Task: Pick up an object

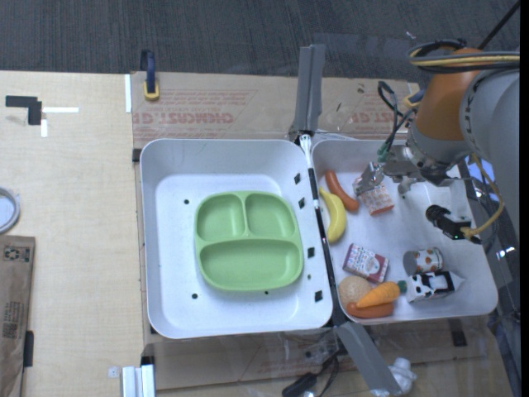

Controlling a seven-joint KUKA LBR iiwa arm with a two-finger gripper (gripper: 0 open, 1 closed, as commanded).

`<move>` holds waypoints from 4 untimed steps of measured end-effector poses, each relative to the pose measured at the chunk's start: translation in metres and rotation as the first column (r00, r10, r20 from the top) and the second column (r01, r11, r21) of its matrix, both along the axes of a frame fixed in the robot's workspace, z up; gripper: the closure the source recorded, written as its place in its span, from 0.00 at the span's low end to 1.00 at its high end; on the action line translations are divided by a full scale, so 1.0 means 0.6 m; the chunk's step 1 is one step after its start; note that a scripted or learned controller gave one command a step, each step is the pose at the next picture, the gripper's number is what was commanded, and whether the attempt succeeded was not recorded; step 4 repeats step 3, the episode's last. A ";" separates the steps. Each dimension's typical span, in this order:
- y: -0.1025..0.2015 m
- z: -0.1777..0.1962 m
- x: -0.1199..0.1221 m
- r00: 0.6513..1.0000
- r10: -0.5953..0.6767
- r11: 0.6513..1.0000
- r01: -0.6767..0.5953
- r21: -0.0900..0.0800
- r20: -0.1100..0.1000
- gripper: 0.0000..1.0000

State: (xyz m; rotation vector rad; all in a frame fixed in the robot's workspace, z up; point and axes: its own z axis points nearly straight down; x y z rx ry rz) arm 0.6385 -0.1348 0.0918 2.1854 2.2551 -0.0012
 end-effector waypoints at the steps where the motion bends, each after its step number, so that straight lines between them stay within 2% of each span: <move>1: -0.001 0.016 0.000 1.000 0.000 1.000 0.000 -0.001 0.001 1.00; 2: -0.008 -0.001 0.031 0.997 -0.073 0.997 0.073 0.001 -0.010 1.00; 3: 0.078 0.207 0.034 1.000 0.004 1.000 -0.004 0.000 -0.001 1.00; 4: 0.078 0.207 0.034 1.000 0.004 1.000 -0.004 0.000 -0.001 1.00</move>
